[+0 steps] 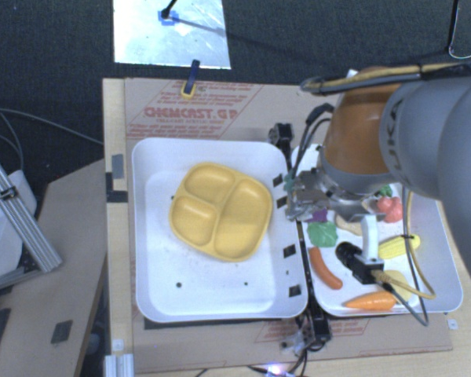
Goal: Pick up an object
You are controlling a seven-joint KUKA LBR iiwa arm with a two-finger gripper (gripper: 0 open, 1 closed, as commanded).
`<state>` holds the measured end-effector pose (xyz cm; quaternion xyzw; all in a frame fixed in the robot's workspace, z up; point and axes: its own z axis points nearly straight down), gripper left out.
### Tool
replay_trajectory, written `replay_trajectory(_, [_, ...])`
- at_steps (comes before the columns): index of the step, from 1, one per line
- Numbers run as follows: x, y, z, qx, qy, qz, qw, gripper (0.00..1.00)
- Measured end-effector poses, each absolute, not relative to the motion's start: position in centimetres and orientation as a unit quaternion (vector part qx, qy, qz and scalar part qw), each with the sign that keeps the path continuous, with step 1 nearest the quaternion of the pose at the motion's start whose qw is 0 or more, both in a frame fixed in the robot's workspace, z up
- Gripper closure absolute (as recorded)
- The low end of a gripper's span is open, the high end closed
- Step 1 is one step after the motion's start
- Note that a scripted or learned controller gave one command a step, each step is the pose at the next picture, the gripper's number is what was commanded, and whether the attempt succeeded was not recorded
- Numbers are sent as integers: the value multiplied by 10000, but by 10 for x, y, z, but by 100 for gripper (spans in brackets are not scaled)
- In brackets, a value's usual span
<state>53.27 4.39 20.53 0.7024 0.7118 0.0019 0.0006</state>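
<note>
The tool (308, 197) hangs low at the left edge of the right bin (449, 287), just above a purple piece (320, 215) and a green toy (323, 233). I can't tell how wide it's open.

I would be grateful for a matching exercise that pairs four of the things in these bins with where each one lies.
Things:
1. yellow divided plastic plate
2. orange plastic toy carrot
3. green leafy plastic toy
4. reddish-orange plastic toy sausage

Places:
A. along the near rim of the right-hand white bin
B. right-hand bin, slanted, close to the wall shared with the other bin
C. in the left-hand white bin
D. right-hand bin, just below the grey arm

Pairs: 1-C; 2-A; 3-D; 4-B
</note>
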Motion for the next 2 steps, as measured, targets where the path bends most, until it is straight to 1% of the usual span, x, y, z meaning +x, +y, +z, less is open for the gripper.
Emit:
replay_trajectory(1, [498, 112, 267, 7029, 7113, 34, 2, 100])
replay_trajectory(2, [518, 105, 244, 7069, 7073, -2, 1, 100])
